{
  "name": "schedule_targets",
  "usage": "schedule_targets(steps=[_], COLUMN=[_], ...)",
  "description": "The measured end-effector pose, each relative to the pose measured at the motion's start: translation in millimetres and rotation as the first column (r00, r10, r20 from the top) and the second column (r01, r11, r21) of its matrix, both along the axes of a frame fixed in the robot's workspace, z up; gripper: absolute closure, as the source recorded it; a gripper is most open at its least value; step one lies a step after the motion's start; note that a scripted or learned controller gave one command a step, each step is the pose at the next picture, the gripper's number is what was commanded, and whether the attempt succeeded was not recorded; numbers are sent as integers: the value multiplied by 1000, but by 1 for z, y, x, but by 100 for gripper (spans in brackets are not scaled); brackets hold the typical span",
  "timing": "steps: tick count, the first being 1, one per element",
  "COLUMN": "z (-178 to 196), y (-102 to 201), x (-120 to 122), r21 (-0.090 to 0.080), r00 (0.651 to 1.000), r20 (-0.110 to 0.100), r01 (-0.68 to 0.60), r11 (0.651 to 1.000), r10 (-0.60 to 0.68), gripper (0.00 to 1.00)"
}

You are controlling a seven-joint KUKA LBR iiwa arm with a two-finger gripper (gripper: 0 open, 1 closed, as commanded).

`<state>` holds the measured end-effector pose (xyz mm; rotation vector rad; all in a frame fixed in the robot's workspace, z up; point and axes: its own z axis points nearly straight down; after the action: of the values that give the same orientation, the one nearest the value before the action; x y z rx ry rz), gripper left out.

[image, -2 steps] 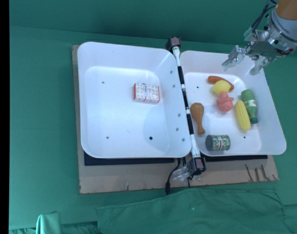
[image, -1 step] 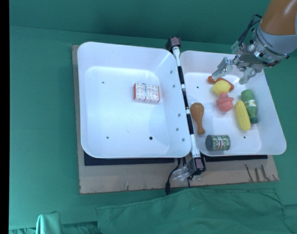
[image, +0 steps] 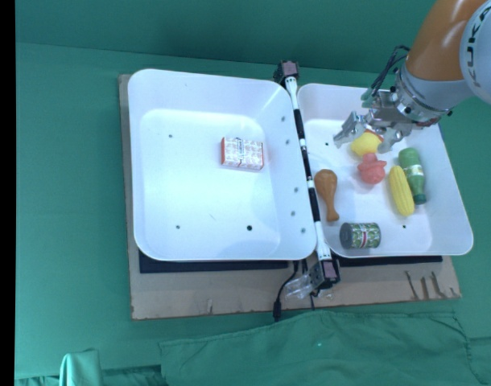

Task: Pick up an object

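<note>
My gripper (image: 368, 135) hangs over the back of the right bin (image: 451, 232), its fingers spread on either side of a yellow toy (image: 365, 144). The toy seems to rest on the bin floor under the gripper. Just in front lie a red-orange toy (image: 372, 170), a yellow corn cob (image: 401, 190) and a green bottle (image: 414, 174). A brown drumstick (image: 327, 191) lies near the divider, and a green can (image: 360, 235) lies on its side at the bin's front. A small orange-and-white box (image: 242, 153) sits in the left bin (image: 161, 95).
A black-and-white bar (image: 306, 159) runs between the two bins. Both bins rest on a brown cardboard sheet (image: 229, 300) over green cloth. Cables and a clip (image: 308, 284) sit at the front end of the bar.
</note>
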<state>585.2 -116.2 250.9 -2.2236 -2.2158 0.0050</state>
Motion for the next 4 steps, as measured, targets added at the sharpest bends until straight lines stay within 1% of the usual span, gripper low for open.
schedule_targets(steps=[1, 2, 3, 4], z=[-53, -66, -51, 14], y=[-1, -3, -5, -6], x=[10, 12, 15, 11], r21=[-1, -2, -7, -3], r00=[1000, 1000, 1000, 1000], r20=[1, 11, 26, 16], r01=[0, 0, 4, -1], r11=[1000, 1000, 1000, 1000], r10=[0, 0, -4, 1], gripper=[0, 0, 100, 100])
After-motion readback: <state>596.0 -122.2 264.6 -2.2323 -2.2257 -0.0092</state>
